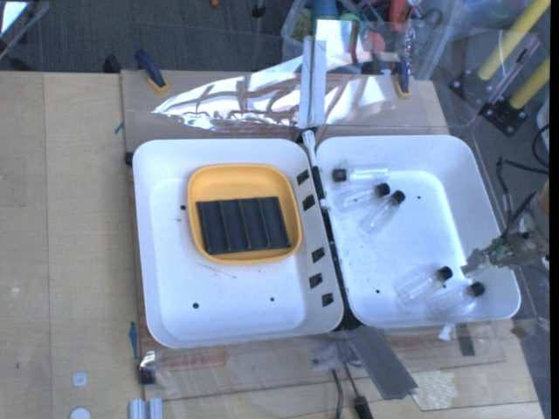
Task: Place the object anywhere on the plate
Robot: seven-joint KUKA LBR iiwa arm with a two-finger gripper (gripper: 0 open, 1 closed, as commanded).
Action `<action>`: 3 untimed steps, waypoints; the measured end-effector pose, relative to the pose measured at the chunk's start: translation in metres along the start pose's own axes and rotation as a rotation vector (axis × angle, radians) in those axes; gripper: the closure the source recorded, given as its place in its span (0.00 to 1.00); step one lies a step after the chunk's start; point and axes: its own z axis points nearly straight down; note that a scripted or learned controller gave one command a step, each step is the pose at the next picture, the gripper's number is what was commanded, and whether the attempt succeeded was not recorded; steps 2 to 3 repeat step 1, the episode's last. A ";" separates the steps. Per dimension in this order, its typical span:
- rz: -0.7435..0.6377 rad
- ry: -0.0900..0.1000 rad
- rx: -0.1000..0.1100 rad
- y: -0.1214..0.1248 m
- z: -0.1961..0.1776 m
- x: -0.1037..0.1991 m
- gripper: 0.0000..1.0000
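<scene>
The clear vials blur into the white right bin; their bodies are barely traceable.

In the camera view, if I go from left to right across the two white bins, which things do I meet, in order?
Left bin → yellow plate with a dark ridged block lying on it → divider between the bins → right bin, holding clear vials with black caps → gripper at its right rim.
</scene>
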 end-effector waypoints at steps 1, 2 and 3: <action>0.000 0.000 0.000 0.000 0.000 0.000 0.00; 0.000 0.000 0.000 0.000 0.000 0.000 0.00; 0.000 0.000 0.000 0.000 0.000 0.000 0.00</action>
